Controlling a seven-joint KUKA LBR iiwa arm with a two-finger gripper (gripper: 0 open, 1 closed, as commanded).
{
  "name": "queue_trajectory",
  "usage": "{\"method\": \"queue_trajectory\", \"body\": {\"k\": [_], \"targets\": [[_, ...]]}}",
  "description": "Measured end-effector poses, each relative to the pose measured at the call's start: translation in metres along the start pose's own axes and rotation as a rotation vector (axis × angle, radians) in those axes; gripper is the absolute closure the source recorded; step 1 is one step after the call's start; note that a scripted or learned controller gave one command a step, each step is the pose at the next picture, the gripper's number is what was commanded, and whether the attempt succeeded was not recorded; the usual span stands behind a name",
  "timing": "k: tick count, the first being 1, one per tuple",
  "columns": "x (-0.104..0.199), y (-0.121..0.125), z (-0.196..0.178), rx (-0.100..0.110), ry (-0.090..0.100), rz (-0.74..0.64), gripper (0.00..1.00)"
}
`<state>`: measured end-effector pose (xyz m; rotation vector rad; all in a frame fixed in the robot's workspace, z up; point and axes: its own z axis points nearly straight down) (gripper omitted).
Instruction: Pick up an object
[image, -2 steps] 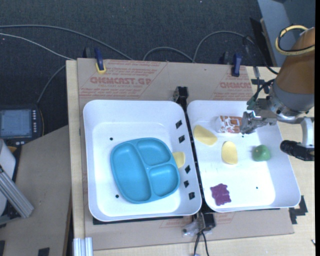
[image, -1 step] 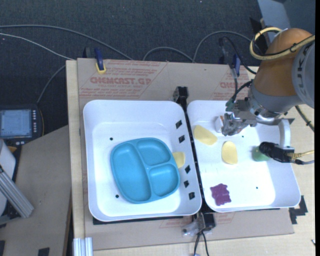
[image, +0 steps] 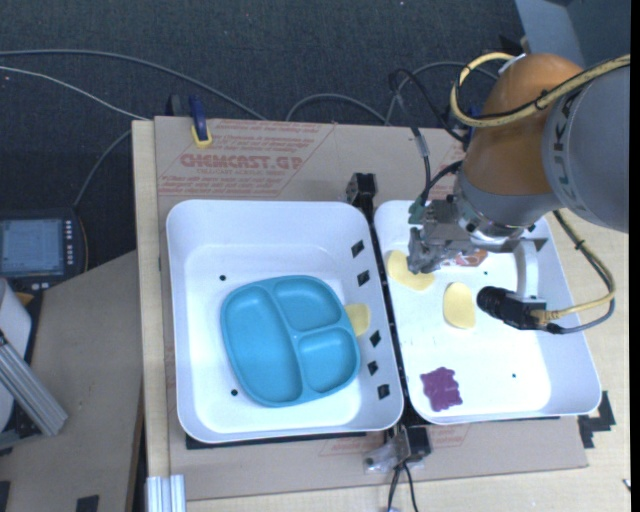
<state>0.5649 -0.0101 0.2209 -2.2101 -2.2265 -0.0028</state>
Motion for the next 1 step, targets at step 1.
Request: {"method": "queue_trajectory", "body": {"k": [1], "targets": [[0.0597,-0.0019,0.0081,0.002,-0.001,0.001,1.00]]}}
